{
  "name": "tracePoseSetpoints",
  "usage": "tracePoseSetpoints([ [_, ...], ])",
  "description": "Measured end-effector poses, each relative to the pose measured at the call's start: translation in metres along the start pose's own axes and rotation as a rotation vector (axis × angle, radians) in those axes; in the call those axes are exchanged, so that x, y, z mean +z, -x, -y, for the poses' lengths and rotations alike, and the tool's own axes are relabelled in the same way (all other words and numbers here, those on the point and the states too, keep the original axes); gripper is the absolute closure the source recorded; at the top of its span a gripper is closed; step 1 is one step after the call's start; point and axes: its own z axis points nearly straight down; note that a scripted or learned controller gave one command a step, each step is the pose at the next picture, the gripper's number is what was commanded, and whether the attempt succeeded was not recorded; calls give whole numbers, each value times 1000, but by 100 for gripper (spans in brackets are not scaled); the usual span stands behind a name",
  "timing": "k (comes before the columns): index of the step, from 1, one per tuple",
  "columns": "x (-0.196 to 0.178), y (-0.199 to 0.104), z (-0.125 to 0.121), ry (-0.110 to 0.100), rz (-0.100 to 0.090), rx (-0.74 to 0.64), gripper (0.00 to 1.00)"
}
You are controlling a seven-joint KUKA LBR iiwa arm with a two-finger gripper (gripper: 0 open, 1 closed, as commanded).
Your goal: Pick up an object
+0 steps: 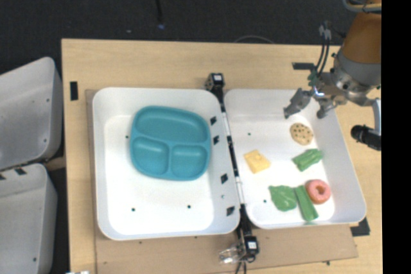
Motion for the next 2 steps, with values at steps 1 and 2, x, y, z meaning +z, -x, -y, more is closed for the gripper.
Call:
tracePoseSetpoints([
  [1,-8,0,-3,12,3,-3,0],
  [2,34,-1,-5,10,3,-2,0],
])
